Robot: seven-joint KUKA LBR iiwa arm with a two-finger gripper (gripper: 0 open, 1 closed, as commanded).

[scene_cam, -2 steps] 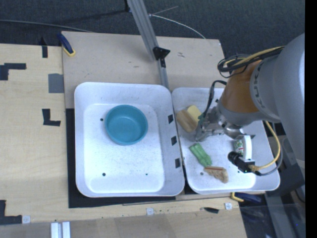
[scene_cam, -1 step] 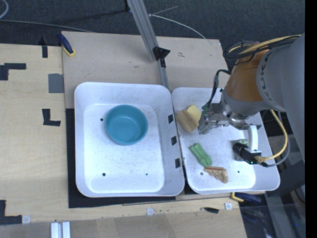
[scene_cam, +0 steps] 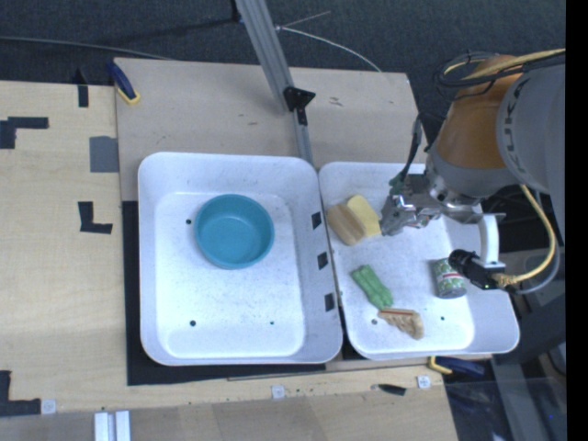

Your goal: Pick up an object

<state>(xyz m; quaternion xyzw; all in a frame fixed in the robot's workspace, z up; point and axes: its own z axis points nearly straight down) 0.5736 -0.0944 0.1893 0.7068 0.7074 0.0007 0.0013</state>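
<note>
Camera view, from above at a slant: a pale wooden bench (scene_cam: 55,274) is shown bearing two shallow white bins side by side. The left white bin (scene_cam: 165,329) holds a round blue plastic bowl (scene_cam: 234,231), set toward its far-left part. The grey arm with its orange band (scene_cam: 482,127) is seen reaching in over the far-right corner of the right white bin (scene_cam: 496,333). Its two-finger gripper (scene_cam: 397,215) is lowered just beside a yellow-and-tan sponge-like block (scene_cam: 355,219), which lies near the bin's far-left corner; whether the fingers are spread or pressed together cannot be told. A green elongated soft object (scene_cam: 371,286) lies centrally, a small greenish can (scene_cam: 449,277) near the right edge, and a tan flat piece (scene_cam: 402,321) near the near edge.
</note>
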